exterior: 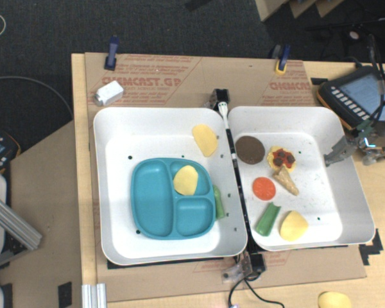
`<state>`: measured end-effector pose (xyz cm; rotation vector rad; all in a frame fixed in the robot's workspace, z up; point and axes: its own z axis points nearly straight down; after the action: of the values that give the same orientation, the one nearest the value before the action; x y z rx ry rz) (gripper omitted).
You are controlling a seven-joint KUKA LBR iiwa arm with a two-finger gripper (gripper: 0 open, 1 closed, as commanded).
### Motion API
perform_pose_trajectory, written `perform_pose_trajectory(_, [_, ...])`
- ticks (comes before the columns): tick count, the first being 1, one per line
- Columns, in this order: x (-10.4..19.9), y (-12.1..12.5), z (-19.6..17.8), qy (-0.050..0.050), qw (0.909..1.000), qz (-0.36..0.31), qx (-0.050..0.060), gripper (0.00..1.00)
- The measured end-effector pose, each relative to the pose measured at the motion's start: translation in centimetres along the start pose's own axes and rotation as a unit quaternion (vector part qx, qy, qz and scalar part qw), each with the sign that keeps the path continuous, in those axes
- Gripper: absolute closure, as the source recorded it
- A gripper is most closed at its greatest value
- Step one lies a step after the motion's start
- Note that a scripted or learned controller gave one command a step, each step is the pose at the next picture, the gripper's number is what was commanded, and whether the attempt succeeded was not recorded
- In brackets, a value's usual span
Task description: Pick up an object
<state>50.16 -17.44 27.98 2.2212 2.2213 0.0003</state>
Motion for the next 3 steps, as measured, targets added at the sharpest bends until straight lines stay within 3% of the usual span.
perform_pose_trajectory(1, [5.1, -2.6, 12.7, 0.003, 1.0000, -0.001, 0.007, 0.00])
perform_pose_trajectory(2, [9.9, -2.0, -9.8, 0.000, 0.9999, -0.003, -0.010, 0.00])
perform_pose_trajectory(3, [13.4, -2.6, 8.8, 0.002, 1.0000, -0.001, 0.009, 0.00])
